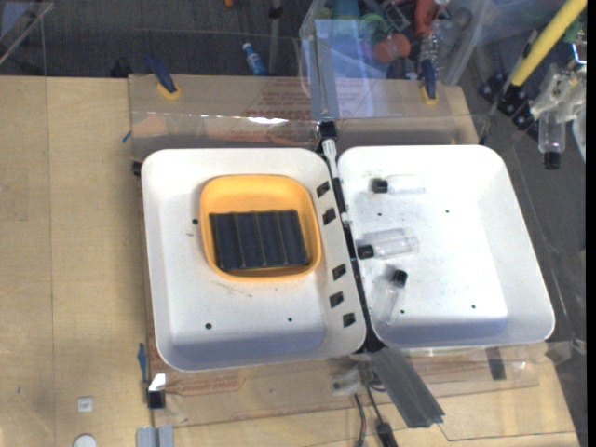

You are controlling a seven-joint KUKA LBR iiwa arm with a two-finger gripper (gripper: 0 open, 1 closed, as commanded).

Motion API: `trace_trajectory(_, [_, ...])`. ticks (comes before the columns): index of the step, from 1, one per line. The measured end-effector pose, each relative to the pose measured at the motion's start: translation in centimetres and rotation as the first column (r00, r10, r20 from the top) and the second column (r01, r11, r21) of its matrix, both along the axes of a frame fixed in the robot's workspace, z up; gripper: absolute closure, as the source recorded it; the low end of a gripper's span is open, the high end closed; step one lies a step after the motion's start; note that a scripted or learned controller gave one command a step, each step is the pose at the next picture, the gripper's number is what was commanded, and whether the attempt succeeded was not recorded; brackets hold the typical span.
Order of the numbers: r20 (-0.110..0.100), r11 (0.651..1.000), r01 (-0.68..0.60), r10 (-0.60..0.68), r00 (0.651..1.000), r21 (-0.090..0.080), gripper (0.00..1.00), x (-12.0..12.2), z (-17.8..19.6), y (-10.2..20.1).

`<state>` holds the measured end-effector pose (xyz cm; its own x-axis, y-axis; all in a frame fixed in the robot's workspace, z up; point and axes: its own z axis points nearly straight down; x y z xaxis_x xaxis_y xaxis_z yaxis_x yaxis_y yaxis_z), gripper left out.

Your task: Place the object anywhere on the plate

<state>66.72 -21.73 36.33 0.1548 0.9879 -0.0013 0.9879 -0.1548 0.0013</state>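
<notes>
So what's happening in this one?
Nothing is being handled at this moment. The gripper hangs at the upper right, outside the right bin, with a small clear vial between its fingers. Three more clear vials with black caps lie in that bin. The orange plate sits in the left bin with a dark ribbed block on it.

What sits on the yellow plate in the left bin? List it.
A dark ribbed rectangular object lies flat on the yellow plate in the left bin, taking up most of its well. The plate surface beneath it is covered, so anything under it cannot be seen.
</notes>
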Motion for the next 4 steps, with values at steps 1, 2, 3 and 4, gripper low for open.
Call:
trace_trajectory(1, [0.003, 0.958, -0.286, 0.286, 0.958, -0.003, 1.00, -0.2, 7.3, 0.7])
trace_trajectory(2, [0.003, 0.801, -0.599, 0.599, 0.801, -0.005, 1.00, 0.1, 7.3, -0.4])
trace_trajectory(3, [0.002, 0.763, -0.647, 0.647, 0.763, -0.004, 1.00, 0.1, 7.3, -0.3])
trace_trajectory(4, [0.000, 0.455, -0.890, 0.890, 0.455, -0.003, 1.00, 0.0, 7.3, -0.4])
